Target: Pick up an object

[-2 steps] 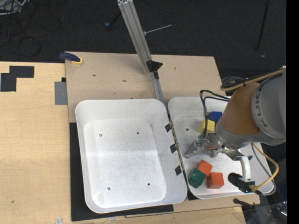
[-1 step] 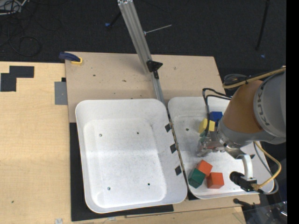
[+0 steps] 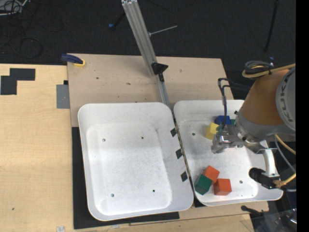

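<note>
A grey KUKA arm [image 3: 270,105] with an orange band reaches in from the right over the right-hand white bin [image 3: 193,115], its gripper [image 3: 221,141] lowered toward the bin's upper middle. The metal tip sits just beside a yellow block [image 3: 211,130] and a blue block [image 3: 222,121], which lie touching or nearly so, the blue one partly hidden behind the wrist. Whether the claw is spread or pressed together cannot be told from this angle — and no object shows between its tips.

Near the bin's lower edge, well apart from the gripper, three more blocks cluster together: an orange-red block [image 3: 211,173], tilted like a diamond, a green block [image 3: 203,183] at its lower left and a second orange-red block [image 3: 222,186] at its lower right. All three rest on the bin floor.

The left-hand white bin [image 3: 96,124] sits alongside, the two joined at their shared edge by small black clips [image 3: 178,153]. A slanted aluminium rail [image 3: 142,37] rises from behind the bins — over a tan bench [image 3: 111,81].
</note>
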